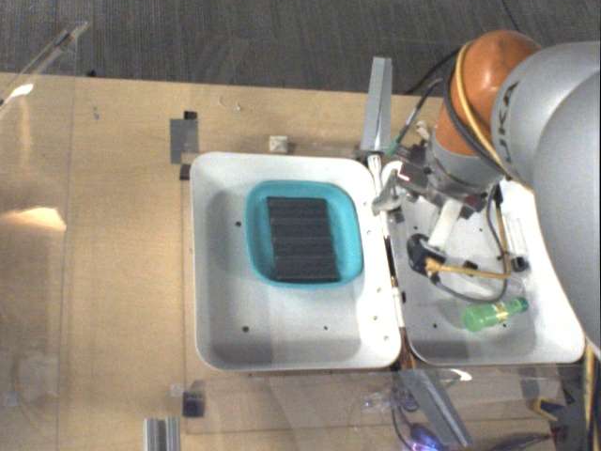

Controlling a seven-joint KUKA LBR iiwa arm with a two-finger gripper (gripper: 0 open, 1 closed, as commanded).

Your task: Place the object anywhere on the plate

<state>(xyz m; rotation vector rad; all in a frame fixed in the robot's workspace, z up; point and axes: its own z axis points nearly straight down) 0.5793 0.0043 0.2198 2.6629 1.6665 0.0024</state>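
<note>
Though the state of the gripper [394, 195] cannot be told, small green plastic bottle [490, 317] is seen lying well apart, lower-right of it, in shallow white right bin [441, 338].

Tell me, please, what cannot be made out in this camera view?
1. Right bin: far side covered by the arm, camera view.
2. Green object in that bin: too small and blurred to identify.
3. Dark ridged block on the plate: blurred, material unclear.
</note>
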